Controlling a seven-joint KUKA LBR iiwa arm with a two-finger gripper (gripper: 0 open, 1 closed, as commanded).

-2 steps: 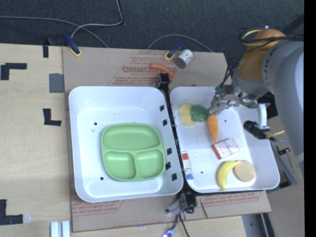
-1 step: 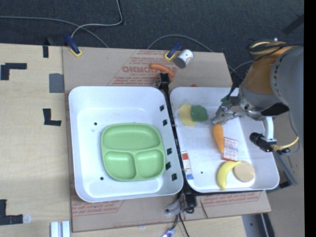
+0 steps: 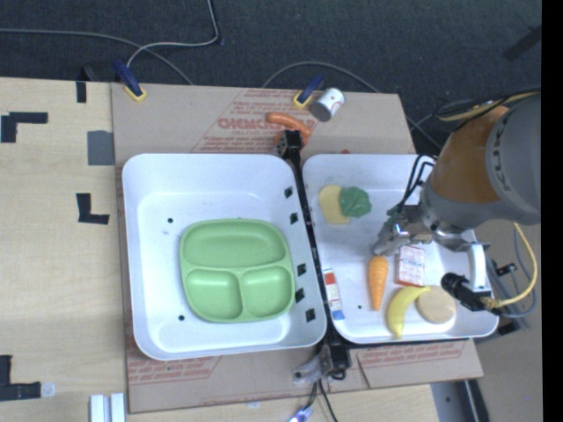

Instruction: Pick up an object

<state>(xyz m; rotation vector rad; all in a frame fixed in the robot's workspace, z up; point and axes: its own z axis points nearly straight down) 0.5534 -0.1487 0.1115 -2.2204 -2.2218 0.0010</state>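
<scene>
One carrot [image 3: 377, 280] just below end effector [image 3: 391, 240].

Tray [image 3: 236, 268] in left bin [image 3: 149, 183], carrot [image 3: 377, 281] in right bin [image 3: 369, 167]

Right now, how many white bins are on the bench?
2: the left bin holds a green plate; the right bin holds toy food.
</scene>
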